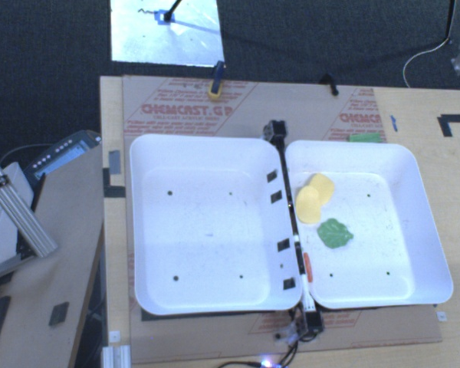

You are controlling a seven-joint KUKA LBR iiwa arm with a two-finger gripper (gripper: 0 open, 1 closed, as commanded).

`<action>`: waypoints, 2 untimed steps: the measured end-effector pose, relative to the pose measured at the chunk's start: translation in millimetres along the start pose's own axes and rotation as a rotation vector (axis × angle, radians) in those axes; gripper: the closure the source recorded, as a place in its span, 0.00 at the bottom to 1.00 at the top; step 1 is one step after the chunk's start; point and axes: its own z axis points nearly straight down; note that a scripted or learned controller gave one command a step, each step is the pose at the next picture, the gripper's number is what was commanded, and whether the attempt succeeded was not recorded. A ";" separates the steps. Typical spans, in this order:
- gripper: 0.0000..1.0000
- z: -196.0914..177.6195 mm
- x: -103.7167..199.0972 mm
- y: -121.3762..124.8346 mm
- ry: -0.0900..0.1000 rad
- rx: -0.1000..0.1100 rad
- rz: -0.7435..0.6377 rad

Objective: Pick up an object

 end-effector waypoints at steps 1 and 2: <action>1.00 -52.4 54.1 -21.4 0.004 0.000 0.001; 1.00 39.5 126.4 -42.5 0.006 0.014 0.000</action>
